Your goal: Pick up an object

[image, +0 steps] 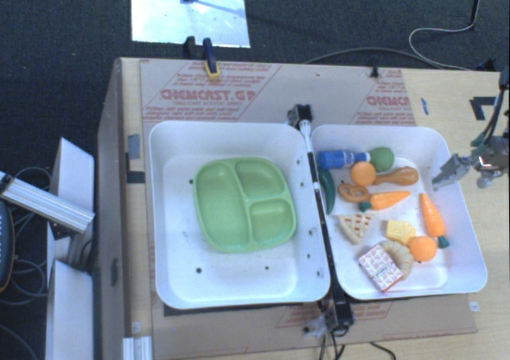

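Camera view: two white bins side by side on the bench. Left bin (171, 191) holds a green divided plate (245, 204), lying flat, roughly centred.

Right bin (458, 275) holds the toy food: blue bottle (343, 159) along the top-left wall, green ball (382, 158) just beside its right end, orange ball (362, 173) touching below them. A brown spoon-shaped piece (381, 181) runs right from the orange ball, a carrot (385, 201) just under it. Pizza slice (355, 226) lower left, yellow cheese block (400, 231) next to it, a second carrot (431, 217) standing near-vertical toward the right wall, an orange fruit (423, 248) below that, a red-white patterned box (380, 267) at the bottom.

Gripper (451, 171) sits at the bin's right rim, above the right wall, nothing between the fingers. Can't tell whether they're spread or closed at this resolution. Nearest item is the near-vertical carrot, down and left of the gripper, apart from it. Everything else lies further left.
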`<action>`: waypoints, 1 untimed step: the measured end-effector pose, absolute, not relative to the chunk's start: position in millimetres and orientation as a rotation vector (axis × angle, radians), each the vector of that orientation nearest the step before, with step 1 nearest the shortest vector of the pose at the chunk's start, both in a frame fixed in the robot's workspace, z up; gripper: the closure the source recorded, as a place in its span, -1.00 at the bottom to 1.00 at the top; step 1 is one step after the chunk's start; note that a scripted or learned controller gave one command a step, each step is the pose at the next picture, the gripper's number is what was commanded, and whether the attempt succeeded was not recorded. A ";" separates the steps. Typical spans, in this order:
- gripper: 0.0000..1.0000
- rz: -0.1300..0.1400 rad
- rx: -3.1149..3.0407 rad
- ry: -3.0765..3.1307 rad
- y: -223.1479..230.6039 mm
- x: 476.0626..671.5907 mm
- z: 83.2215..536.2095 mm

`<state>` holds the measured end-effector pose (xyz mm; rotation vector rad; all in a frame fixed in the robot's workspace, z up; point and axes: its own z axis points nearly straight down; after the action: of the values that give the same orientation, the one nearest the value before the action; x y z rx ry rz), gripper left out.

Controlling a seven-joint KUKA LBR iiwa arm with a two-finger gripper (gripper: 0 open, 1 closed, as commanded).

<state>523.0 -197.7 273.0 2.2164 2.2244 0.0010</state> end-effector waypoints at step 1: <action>-1.00 0.000 2.217 2.226 -206.0 586.1 178.9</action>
<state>586.1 -206.0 178.9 2.2167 2.2259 0.0000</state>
